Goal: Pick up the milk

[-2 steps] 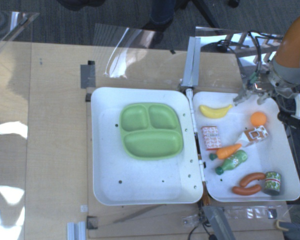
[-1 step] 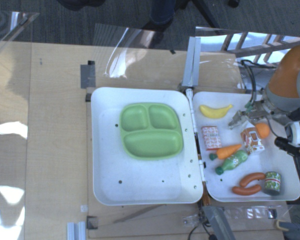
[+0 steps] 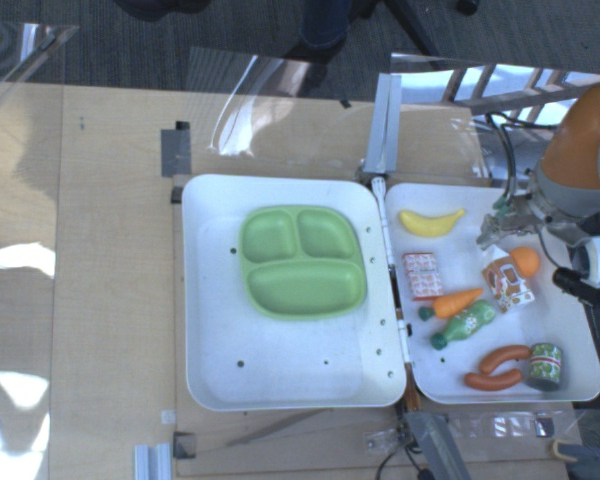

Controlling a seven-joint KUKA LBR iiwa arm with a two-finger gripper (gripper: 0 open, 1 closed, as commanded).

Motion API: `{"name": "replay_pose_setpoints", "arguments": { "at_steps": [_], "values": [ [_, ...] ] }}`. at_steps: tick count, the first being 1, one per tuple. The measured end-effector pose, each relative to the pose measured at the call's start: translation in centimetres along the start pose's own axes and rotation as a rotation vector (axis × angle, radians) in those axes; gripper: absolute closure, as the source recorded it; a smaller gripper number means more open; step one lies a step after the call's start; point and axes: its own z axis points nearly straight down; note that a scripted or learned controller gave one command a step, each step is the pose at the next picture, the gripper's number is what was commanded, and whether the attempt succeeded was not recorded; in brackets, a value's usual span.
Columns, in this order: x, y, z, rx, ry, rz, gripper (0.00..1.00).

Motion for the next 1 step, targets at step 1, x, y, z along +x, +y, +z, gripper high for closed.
{"name": "replay_pose_setpoints", "arguments": {
  "at_steps": [1],
  "values": [
    [6.84,-0.34,-10.37,0.008,0.004,0.021,1.0]
  ]
}}
